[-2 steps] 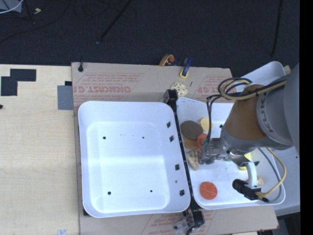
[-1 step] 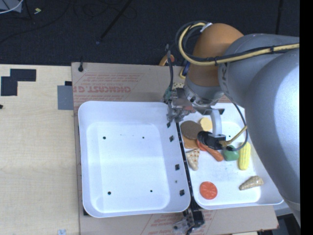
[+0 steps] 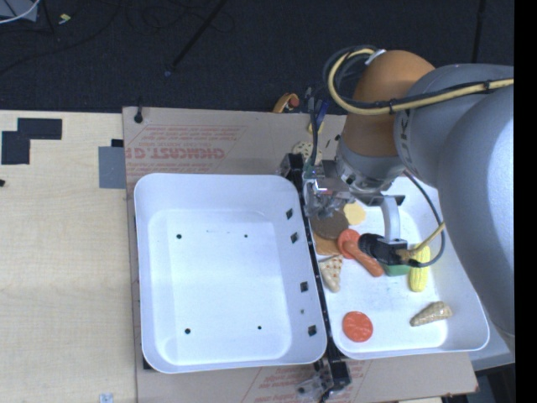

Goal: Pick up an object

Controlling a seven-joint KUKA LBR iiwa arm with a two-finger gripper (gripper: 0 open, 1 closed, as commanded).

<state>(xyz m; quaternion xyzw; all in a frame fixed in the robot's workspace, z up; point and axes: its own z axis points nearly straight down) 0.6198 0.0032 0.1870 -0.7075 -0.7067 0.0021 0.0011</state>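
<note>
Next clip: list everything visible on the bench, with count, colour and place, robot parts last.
Bins: two, white, side by side on cardboard.
Round disc: one, orange-red, right bin, near front.
Cone-shaped piece: one, tan, right bin, front right.
Corn-like piece: one, yellow, right bin, right side.
Carrot-like piece: one, orange, right bin, centre.
Tan wedge: one, right bin, beside the divider.
Arm: one, grey with orange band, entering from right.
Hand: one, low over the right bin's back left.

Light wooden bench (image 3: 59,267) under a cardboard sheet (image 3: 210,137) bearing two white bins (image 3: 155,200).
</note>
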